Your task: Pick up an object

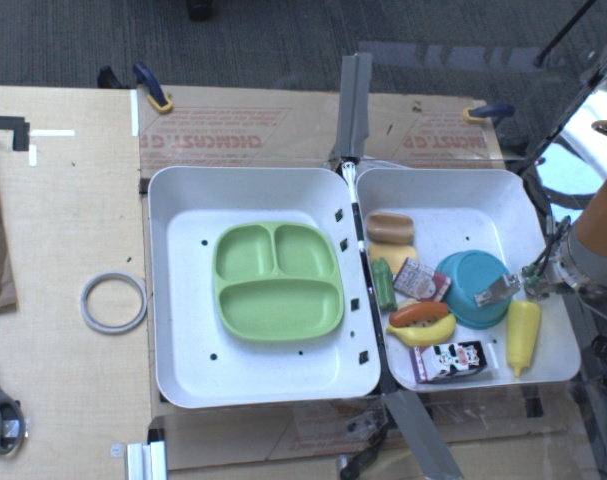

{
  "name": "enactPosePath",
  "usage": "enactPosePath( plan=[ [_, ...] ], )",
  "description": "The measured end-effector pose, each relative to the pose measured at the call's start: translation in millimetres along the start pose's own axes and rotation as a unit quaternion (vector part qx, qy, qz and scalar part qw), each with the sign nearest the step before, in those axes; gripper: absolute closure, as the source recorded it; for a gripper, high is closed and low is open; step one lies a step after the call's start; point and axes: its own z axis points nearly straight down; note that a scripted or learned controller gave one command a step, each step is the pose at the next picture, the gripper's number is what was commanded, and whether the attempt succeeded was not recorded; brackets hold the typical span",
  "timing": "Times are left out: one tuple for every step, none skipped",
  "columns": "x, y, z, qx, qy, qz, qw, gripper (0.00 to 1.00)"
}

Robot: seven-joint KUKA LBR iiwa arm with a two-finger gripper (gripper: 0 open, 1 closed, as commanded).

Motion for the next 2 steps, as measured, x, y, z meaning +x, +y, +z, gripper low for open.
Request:
enactPosePath(
  plan=[
    [-1, 28, 4, 0.01, 0.003, 0.028, 0.9996, 0.0],
    [0, 68, 5, 0.009, -0.001, 0.057, 0.9984, 0.0]
  ],
)
